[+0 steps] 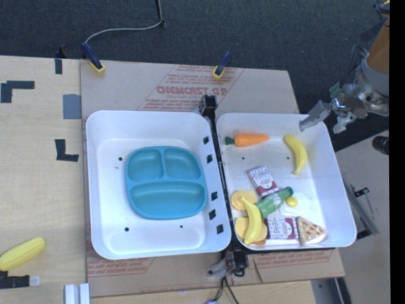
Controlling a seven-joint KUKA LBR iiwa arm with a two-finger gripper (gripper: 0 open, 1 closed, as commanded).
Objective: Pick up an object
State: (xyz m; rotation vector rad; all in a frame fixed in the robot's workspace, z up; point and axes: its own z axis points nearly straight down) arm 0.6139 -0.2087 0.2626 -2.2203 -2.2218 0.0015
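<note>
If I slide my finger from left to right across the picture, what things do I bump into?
Corn cob → blue plate → carrot → lone banana → claw.

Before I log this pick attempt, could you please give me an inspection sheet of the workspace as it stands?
Surface: cardboard sheet on a wooden bench, held by two yellow clamps; two white bins side by side.
Job's things: right bin holds a carrot, a banana, a small red carton, a green bottle, a second banana, a pizza slice and a flat packet.
Clutter: blue divided plate in the left bin; corn cob on the bench, outside the bins.
Grippers: gripper above the right bin's far right corner, nothing between its fingers.
Cables: white cable on the dark floor.
Surroundings: dark carpet; black tape marks on the bench.
</note>
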